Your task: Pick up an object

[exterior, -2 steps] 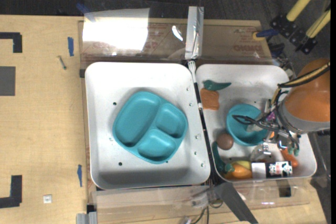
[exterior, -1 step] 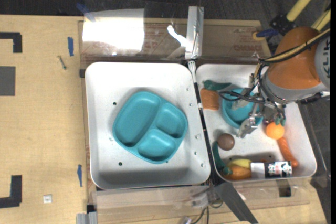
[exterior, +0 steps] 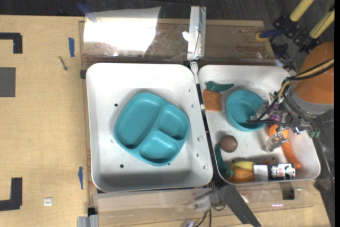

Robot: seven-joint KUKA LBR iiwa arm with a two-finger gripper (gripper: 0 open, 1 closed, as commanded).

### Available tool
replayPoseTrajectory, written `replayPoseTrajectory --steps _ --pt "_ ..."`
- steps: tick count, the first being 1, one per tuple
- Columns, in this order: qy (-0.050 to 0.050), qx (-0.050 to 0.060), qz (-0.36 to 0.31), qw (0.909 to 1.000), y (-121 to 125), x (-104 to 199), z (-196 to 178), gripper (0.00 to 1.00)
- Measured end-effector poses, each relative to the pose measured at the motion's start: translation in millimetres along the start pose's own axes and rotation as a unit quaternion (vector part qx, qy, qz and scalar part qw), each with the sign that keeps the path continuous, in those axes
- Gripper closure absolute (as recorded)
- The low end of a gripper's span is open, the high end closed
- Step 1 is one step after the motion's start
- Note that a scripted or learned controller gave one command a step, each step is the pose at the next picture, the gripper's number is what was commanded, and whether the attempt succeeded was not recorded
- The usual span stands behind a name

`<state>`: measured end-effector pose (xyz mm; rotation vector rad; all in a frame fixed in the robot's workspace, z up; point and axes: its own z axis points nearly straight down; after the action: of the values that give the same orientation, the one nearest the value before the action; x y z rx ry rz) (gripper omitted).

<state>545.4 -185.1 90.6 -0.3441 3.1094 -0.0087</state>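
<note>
Left bin point(exterior: 106, 167) carries a teal divided plate point(exterior: 152, 127). Right bin point(exterior: 313, 165): orange block point(exterior: 212, 101), teal bowl point(exterior: 244, 108), brown ball point(exterior: 229, 143), marker point(exterior: 274, 171) with unreadable label. Gripper point(exterior: 276, 138) hovers beside the carrot point(exterior: 290, 150); its grip can't be made out.

Fixed overhead camera, slanting down over both white bins point(exterior: 95, 114)

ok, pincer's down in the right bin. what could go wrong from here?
1. The pincer sits among close-packed things: an orange carrot beside it and the teal bowl next to that. It might clip two at once or nudge one away.
2. The marker and yellow fruit lie along the right bin's near wall; a grasp there could hit the wall.
3. Loose cables hang near the bowl and may snag.
</note>
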Motion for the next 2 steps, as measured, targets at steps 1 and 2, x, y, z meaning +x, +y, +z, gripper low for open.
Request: replayPoseTrajectory --steps 1,2 --pt "-0.012 0.004 0.000 0.9999 0 -8 -18 1.00" --pt "-0.002 -0.002 0.066 0.9978 51 -79 -132 1.00"
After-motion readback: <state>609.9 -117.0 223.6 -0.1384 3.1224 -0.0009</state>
